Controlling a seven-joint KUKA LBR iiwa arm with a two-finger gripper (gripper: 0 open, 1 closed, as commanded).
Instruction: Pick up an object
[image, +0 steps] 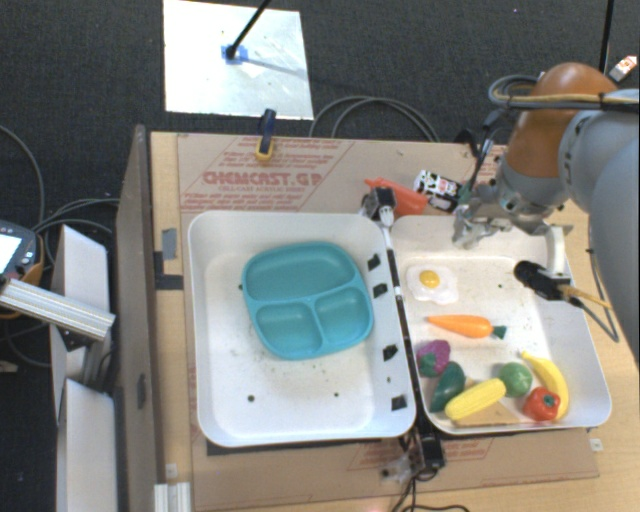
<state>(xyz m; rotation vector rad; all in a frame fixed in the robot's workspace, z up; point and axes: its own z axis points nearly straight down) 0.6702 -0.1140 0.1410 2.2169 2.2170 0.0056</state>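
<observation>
The right bin (598, 392) holds toy food. A fried egg (430, 283) lies near its back left and an orange carrot (460, 325) lies in the middle. Along the front sit a purple piece (433, 356), a dark green vegetable (449, 380), a yellow corn cob (475, 398), a green lime (516, 378), a banana (548, 378) and a red tomato (541, 403). My gripper (468, 234) hangs over the bin's back edge, behind and to the right of the egg, apart from all the food. Nothing shows in its grasp.
The left bin (215, 300) carries a teal divided plate (305, 300). Behind the bins, an orange item (398, 196) and a small black-and-white item (436, 187) lie on the cardboard. Black clips line the wall between the bins.
</observation>
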